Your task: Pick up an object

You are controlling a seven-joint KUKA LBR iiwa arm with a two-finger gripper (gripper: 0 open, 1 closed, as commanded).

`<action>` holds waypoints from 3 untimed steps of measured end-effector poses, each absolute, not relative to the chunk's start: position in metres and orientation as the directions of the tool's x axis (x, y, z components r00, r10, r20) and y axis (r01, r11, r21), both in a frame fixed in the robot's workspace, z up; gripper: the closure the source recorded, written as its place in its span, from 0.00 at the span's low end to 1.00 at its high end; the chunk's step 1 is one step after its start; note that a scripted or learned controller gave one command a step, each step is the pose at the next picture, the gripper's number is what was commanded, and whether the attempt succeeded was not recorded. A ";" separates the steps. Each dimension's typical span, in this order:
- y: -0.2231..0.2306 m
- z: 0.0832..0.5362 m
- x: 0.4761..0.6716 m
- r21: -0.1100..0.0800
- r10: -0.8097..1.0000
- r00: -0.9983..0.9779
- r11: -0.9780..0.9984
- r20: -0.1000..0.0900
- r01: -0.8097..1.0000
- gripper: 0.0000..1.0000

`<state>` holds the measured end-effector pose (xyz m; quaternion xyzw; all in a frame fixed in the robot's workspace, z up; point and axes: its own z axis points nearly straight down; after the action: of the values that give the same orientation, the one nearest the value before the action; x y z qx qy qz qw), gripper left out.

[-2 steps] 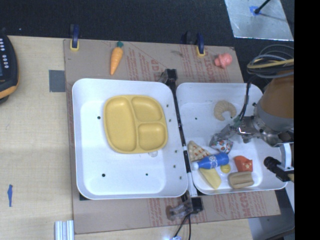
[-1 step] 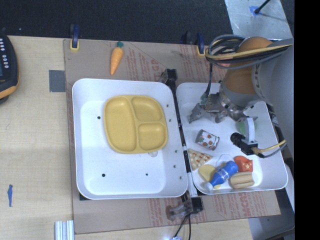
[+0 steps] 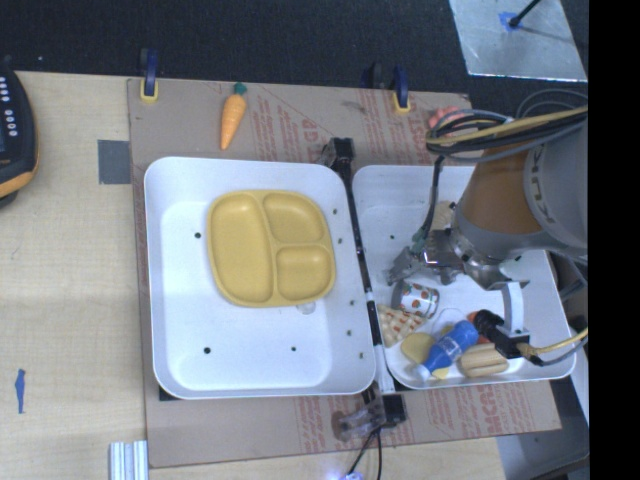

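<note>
My gripper (image 3: 420, 271) hangs low over the left half of the right bin (image 3: 392, 196), under the grey arm with its orange band. Just below it lies a small white cup-like object with red marks (image 3: 417, 298). Further toward the bin's front edge sit a waffle-patterned piece (image 3: 398, 320), a yellow round piece (image 3: 416, 347), a blue bottle (image 3: 449, 347) and a tan bun-shaped item (image 3: 483, 363). Nothing visible sits between the fingers.
The left bin (image 3: 180, 348) holds a yellow divided plate (image 3: 270, 246). A toy carrot (image 3: 232, 116) lies on the cardboard behind the bins. Cables loop over the arm at the right, and a black-and-orange device (image 3: 12, 133) rests at the far left.
</note>
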<state>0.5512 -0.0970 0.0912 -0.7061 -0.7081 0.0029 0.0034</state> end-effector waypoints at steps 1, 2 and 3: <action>-0.128 0.093 0.614 0.003 1.000 -0.006 0.006 -0.002 1.000 0.00; -0.183 0.159 0.644 0.006 1.000 -0.001 0.001 -0.005 1.000 0.00; -0.163 0.092 0.658 0.000 1.000 -0.006 0.006 -0.005 1.000 0.00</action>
<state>0.6576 -0.1633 0.0924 -0.7049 -0.7093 0.0019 -0.0019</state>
